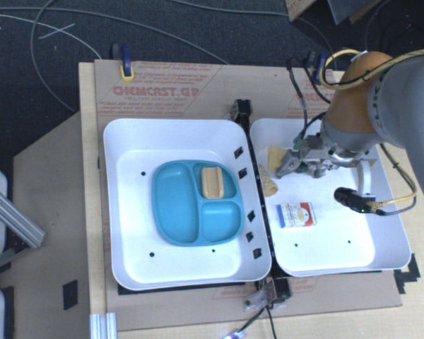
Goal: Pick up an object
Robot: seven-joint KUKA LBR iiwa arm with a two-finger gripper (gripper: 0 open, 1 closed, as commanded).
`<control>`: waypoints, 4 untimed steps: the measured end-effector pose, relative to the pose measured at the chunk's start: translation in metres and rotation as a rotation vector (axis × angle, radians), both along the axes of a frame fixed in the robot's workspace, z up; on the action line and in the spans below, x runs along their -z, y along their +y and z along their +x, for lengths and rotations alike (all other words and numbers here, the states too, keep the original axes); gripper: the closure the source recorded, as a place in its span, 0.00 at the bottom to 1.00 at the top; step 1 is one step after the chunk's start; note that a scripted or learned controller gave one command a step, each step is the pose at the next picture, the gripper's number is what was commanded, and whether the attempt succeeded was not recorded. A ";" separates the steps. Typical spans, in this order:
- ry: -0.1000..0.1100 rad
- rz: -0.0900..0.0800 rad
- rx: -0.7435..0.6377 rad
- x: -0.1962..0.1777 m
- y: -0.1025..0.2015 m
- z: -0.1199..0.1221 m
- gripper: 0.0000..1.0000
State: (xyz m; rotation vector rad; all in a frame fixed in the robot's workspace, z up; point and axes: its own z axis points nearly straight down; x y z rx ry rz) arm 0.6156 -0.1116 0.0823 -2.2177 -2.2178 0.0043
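Observation:
In the right bin (339, 249), a small white packet with blue and red print (297, 215) lies flat near the middle. A tan flat piece (275, 157) rests at the bin's upper left, and a smaller tan scrap (268, 186) lies against the left wall below it. My gripper (294, 162) hangs low over the upper left of this bin, right beside the tan flat piece and above the packet. The grey arm with its orange band (357, 97) comes in from the right.
The left bin (127, 189) holds a blue divided plate (177, 203) with a tan block (212, 182) in its upper right compartment. A black plug on a yellow cable (353, 199) hangs over the right bin. A black divider with clips (251, 189) separates the bins.

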 end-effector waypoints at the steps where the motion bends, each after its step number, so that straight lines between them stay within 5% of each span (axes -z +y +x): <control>1: -0.006 0.000 0.001 -0.014 0.000 0.002 1.00; 4: -0.013 -0.003 -0.001 -0.167 -0.002 0.007 1.00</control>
